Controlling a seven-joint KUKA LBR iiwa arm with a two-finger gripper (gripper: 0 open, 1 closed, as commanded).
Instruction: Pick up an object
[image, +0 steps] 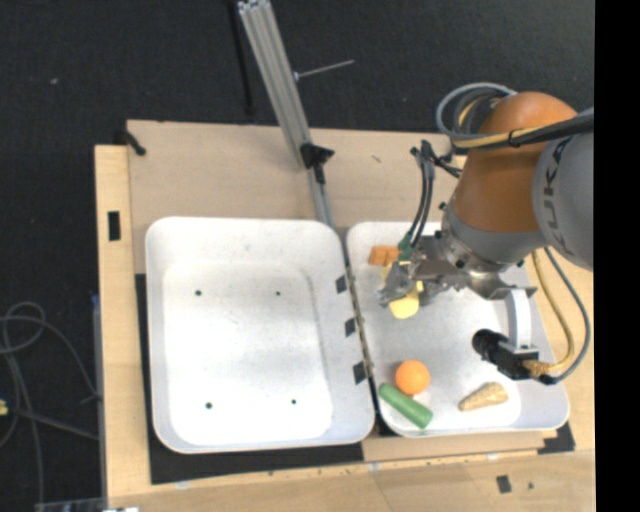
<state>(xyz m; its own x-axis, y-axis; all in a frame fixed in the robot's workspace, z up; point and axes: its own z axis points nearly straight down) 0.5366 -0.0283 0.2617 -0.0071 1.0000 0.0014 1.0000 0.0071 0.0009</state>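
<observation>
You find almost nothing to read here. The only lettering sits on the grey arm housing (562, 200) at the right, where dark characters run along the casing beside the orange band (510, 170); they look like part of the maker's name, but they are cut off at the edge and too blurred for you to spell out with certainty. The two white bins (245, 240), the wooden bench (200, 150) and the objects carry no legible labels, numbers or signs.

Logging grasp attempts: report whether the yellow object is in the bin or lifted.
Cannot tell: the yellow object sits right at the gripper, over the right bin.
</observation>
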